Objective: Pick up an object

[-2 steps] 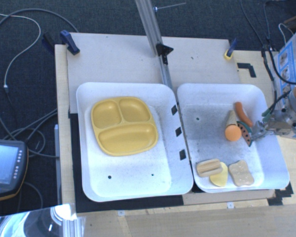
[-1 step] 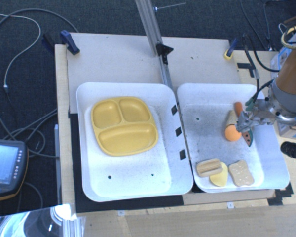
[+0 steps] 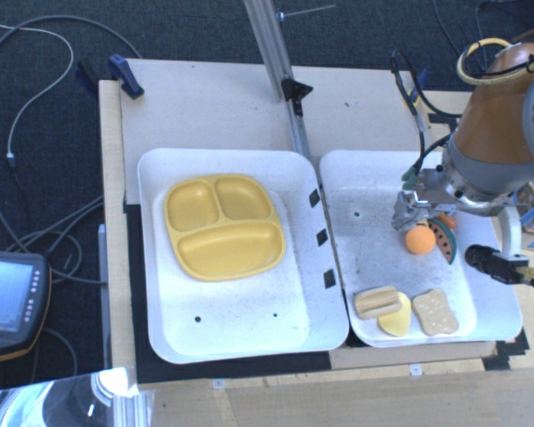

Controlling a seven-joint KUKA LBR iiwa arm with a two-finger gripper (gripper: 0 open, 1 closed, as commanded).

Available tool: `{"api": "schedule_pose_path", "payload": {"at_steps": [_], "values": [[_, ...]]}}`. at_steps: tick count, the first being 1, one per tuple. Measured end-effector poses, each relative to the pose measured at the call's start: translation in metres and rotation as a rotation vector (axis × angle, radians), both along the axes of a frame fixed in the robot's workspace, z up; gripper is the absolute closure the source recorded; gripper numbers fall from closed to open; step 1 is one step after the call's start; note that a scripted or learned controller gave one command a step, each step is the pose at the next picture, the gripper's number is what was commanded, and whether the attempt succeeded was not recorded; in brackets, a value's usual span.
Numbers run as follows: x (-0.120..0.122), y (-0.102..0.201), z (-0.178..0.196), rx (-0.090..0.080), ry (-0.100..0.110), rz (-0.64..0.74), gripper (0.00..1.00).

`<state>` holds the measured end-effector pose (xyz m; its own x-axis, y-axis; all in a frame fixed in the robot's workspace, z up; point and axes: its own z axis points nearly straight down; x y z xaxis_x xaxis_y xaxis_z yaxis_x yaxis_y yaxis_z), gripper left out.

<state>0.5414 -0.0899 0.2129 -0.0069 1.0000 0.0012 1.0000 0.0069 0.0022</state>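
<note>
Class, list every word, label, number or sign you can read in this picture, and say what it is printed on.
None can be read.
The yellow divided plate, both white bins and the food items bear no print.
The handheld screen at the left edge: its display is too blurred to read.

No legible text, label, brand, number or sign on any surface here

— What's around the bench [image 3: 214, 87]?
— Dark carpet [image 3: 53, 149] with loose cables [image 3: 36, 69] on the left, and a screen [image 3: 9, 301] near the left edge.
— Anything far off?
— A metal pole [image 3: 267, 25], slanting.
</note>
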Motion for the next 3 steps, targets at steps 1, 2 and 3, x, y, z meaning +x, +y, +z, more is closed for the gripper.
{"api": "schedule_pose_path", "payload": {"at_steps": [1,2,3], "values": [[0.018,0.060,-0.003,0.001,0.000,0.002,1.00],[0.028,0.111,0.007,0.002,0.000,0.001,1.00],[0.051,0.153,0.005,0.001,0.000,-0.001,1.00]]}}
